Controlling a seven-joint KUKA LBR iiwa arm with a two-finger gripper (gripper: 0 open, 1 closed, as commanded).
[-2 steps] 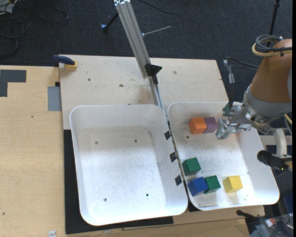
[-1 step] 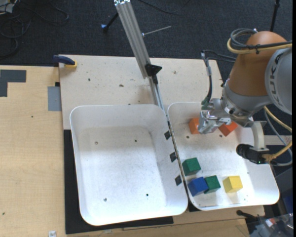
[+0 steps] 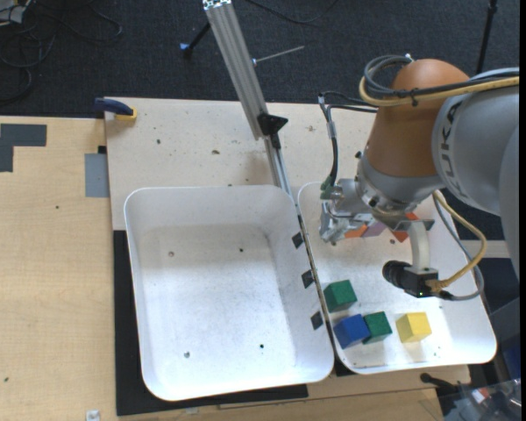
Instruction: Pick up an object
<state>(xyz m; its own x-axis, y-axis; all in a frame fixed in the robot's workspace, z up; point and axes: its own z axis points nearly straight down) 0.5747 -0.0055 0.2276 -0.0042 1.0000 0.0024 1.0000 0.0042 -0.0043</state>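
My gripper (image 3: 335, 224) hangs low over the back left part of the right bin (image 3: 460, 345), close to the wall between the two bins. Just to its right, an orange piece (image 3: 358, 230) and a purple piece (image 3: 375, 228) lie partly hidden under the wrist. Nearer the front of the same bin sit a green cube (image 3: 340, 295), a blue cube (image 3: 351, 331), a second green cube (image 3: 378, 324) and a yellow cube (image 3: 413, 326). None of these front cubes touches the gripper.
The left bin (image 3: 140, 235) stands beside the right one, sharing a divider with black clips (image 3: 308, 278). A slanted aluminium bar (image 3: 243, 68) rises behind the bins. A black cable connector (image 3: 405, 277) dangles over the right bin.
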